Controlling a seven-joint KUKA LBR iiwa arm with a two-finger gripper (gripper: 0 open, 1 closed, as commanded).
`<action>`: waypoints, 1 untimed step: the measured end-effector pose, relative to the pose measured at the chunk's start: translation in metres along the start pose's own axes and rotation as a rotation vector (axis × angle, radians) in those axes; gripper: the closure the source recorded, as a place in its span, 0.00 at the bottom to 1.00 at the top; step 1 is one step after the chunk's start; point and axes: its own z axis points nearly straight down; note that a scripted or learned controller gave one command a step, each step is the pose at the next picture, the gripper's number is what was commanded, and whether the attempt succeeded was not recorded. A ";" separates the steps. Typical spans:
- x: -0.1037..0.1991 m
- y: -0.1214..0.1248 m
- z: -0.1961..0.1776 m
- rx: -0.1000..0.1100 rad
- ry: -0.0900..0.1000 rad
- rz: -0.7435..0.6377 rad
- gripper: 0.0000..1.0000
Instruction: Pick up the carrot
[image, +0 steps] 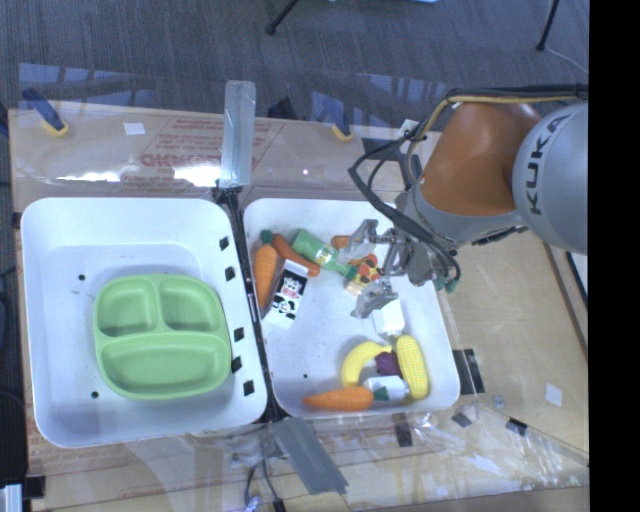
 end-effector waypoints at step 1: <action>-0.015 0.045 0.087 0.005 -0.028 -0.016 0.00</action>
